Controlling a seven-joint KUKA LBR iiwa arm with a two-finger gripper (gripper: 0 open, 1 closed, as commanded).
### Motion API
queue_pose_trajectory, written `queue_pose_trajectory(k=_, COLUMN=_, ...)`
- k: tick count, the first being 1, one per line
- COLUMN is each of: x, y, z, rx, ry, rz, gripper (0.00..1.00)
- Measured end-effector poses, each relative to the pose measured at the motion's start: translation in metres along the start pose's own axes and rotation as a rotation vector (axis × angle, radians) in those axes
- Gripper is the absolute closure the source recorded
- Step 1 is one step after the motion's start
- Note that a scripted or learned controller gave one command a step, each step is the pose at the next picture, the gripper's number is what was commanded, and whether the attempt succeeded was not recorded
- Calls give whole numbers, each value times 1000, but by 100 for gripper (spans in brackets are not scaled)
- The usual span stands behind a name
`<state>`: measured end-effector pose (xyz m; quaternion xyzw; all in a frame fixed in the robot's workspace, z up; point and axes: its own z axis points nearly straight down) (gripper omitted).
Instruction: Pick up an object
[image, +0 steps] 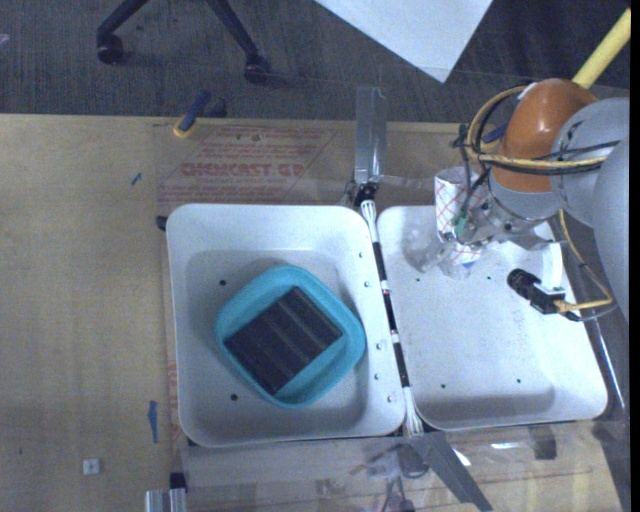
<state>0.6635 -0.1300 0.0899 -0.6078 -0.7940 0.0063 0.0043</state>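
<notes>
Two shallow white bins sit side by side on the tan wooden surface (80, 300). The left white bin (200, 235) contains a rounded-square teal plastic container (290, 335) with a dark ribbed insert, lying near its centre. The grey arm with an orange band (545, 130) reaches over the far edge of the right white bin (500, 370). Its jaws (462, 235) hang beside a white paper cup (452, 200); whether they are parted or closed cannot be told.

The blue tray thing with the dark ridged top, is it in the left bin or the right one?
In the left bin. The blue tray lies flat on that bin's floor, turned at an angle, apart from the walls.
</notes>
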Motion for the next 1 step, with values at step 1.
queue_pose_trajectory(k=1, x=96, y=0, z=-97, rx=-16, ry=1, rz=56, gripper=100)
